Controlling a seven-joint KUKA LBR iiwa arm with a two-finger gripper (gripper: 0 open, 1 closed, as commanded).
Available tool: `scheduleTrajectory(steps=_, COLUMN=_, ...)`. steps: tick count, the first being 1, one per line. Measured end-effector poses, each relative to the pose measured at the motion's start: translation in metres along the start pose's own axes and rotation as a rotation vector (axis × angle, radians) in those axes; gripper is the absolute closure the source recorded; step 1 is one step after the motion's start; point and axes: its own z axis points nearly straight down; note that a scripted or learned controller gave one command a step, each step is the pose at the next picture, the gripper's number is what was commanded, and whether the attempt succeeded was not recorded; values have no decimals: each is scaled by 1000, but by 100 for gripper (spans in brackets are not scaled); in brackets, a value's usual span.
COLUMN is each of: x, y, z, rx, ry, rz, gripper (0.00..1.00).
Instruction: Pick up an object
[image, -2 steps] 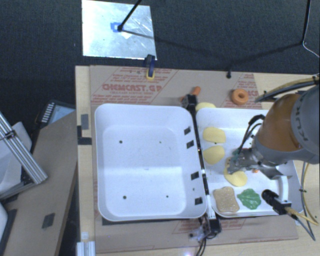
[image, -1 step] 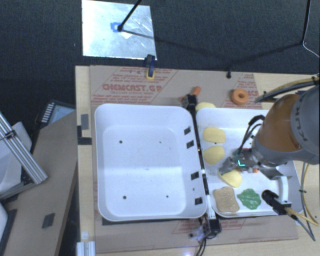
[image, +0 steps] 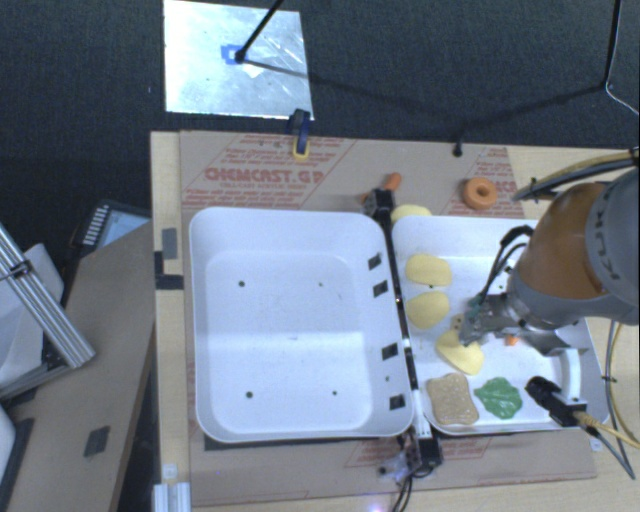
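Note:
My gripper (image: 472, 326) reaches down into the right bin (image: 470, 232), its tip just above a pale yellow piece (image: 459, 354). Two more yellow pieces lie to its left, one upper (image: 428, 269) and one lower (image: 427, 308). A tan bread-like slab (image: 452, 398) and a green leafy piece (image: 498, 397) rest near the bin's front edge. The arm's orange band (image: 560, 250) and grey wrist cover the bin's right side.
The left bin (image: 290, 320) stands beside the right one, with black clips along the shared wall. A small orange ring (image: 480, 193) and a yellow object (image: 409, 212) sit on the board behind the right bin. Cables run at the right.

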Motion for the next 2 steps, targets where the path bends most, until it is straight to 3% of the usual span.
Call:
scheduleTrajectory(steps=1, x=0, y=0, z=0, rx=0, ry=0, rz=0, gripper=0)
scheduleTrajectory(steps=2, x=0, y=1, z=-10, rx=-2, ry=1, rz=-1, gripper=100)
